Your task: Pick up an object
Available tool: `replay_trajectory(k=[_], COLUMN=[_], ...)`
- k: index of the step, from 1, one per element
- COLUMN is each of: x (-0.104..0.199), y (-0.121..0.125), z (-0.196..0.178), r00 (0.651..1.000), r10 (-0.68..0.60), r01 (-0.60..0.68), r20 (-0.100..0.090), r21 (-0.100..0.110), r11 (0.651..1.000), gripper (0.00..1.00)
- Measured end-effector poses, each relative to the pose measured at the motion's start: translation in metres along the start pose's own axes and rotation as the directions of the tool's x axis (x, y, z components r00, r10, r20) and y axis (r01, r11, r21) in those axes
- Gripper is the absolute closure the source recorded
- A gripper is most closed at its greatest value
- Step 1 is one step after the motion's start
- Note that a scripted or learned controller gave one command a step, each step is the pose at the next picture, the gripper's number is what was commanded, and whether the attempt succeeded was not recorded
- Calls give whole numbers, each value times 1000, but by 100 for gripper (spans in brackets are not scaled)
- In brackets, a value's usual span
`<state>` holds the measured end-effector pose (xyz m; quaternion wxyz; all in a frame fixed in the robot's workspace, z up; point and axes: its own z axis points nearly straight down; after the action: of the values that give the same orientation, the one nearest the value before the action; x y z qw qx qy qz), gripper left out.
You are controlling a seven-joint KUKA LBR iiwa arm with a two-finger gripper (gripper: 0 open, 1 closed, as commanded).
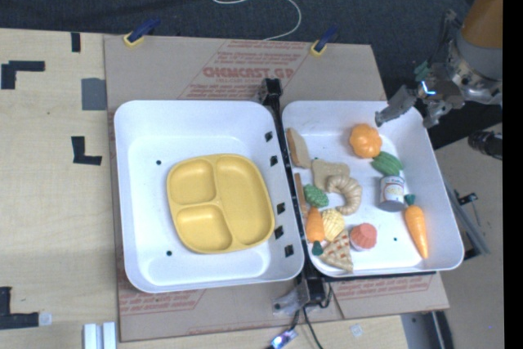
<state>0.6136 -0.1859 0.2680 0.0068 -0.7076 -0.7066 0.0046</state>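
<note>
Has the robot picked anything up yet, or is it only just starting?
Only starting, it seems. The gripper hovers at the upper right rim of the right bin with nothing visible between its fingers. The orange, carrot and small can all lie in the bin. Reaching down, closing on one item and lifting is left.

The gripper (406,104) hangs above the top right corner of the right bin (433,159), which has an orange (365,140), a carrot (417,230), a can (393,190) and other toy food, and the left bin (139,135) has a yellow tray (219,202)
</note>
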Motion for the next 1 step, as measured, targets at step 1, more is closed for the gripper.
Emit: replay_trajectory(k=[1], x=[0], y=[2], z=[-7], r00=[1000], r10=[-3], r01=[3], r20=[2], r21=[-10], r11=[1000], gripper=[0])
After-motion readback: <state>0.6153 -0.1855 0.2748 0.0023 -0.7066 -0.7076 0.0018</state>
